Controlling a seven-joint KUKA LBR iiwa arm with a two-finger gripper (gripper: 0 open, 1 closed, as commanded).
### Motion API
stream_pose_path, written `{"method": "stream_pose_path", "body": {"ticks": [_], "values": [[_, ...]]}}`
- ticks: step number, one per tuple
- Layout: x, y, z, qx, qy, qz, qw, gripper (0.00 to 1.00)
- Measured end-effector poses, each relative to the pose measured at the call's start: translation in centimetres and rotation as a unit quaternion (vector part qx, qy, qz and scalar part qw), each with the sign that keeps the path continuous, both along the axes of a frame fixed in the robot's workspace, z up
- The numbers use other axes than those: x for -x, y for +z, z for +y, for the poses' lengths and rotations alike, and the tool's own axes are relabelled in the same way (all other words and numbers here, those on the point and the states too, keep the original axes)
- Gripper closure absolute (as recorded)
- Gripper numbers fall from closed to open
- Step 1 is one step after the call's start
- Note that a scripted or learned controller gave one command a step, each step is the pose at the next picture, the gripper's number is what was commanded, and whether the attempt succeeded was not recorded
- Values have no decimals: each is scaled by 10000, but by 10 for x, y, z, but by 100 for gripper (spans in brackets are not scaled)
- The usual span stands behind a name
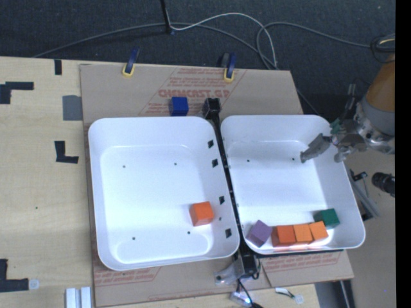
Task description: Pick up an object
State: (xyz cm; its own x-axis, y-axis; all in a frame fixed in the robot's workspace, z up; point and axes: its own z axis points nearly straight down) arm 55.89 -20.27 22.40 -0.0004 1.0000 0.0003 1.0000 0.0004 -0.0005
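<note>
An orange cube (201,213) lies alone in the left bin (109,140), near its front right. Along the front wall of the right bin (282,124) sit a purple cube (259,232), three orange blocks in a row (300,234) and a green block (328,218). My gripper (313,150) reaches in from the right and hangs over the right bin's far right part. It is well back from the row of blocks, with nothing seen in it. The arm's orange band (385,88) shows at the right edge.
A blue cube (179,105) rests outside the bins on the cardboard sheet behind the left bin. Black clips (212,108) join the bins along their shared wall. Cables trail across the dark floor at the back.
</note>
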Motion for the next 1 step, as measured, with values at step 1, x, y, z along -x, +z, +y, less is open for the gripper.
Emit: {"method": "stream_pose_path", "body": {"ticks": [1], "values": [[-37,27,-4,6,376,-10,9993,0]]}}
